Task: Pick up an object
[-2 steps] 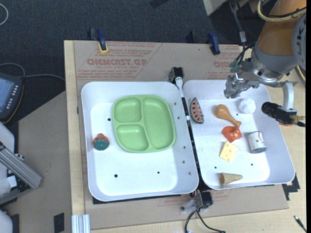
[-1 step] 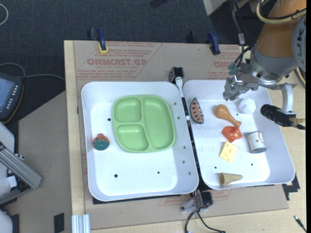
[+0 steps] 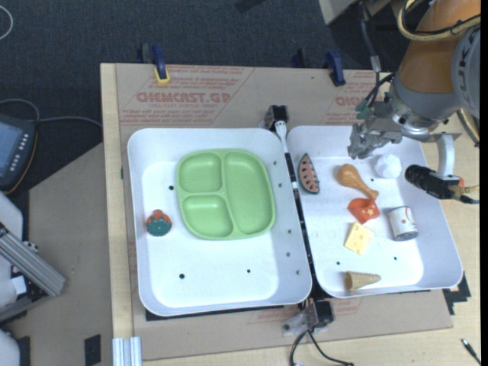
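My gripper (image 3: pixel 364 147) hangs over the back of the right bin (image 3: pixel 435 273), with nothing visibly held. Just below it and slightly left lies a tan drumstick (image 3: pixel 354 178). A white lump (image 3: pixel 387 165) sits right of the gripper. Toward the front come a red pepper-like piece (image 3: pixel 364 210), a yellow cheese wedge (image 3: pixel 358 239) and a waffle cone (image 3: pixel 361 280). A small silver can (image 3: pixel 402 223) lies on the right side. A watermelon slice (image 3: pixel 308 174) rests near the bin's left wall.
The left bin (image 3: pixel 221 288) holds a green divided plate (image 3: pixel 226 194) and a small teal and red toy (image 3: pixel 158 223) by its left wall. Blue clamps (image 3: pixel 159 59) grip the board's far edge.
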Tool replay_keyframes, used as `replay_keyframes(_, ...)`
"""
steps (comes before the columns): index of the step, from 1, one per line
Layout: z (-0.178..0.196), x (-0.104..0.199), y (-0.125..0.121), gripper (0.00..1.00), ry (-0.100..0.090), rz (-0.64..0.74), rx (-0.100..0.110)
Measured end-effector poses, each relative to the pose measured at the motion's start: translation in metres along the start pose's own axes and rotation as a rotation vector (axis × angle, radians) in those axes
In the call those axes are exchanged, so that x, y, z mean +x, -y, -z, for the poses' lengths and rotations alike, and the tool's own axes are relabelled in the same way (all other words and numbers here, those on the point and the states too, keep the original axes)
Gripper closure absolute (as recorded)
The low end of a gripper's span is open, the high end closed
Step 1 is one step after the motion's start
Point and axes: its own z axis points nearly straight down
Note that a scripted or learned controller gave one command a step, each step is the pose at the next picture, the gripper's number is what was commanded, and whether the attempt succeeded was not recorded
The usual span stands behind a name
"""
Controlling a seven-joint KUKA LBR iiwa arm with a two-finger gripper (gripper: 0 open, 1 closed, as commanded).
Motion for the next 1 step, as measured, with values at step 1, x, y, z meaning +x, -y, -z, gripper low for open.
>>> replay_keyframes(1,-0.0001,-0.0025,0.0066,1.0,0.0,-0.001,-0.001)
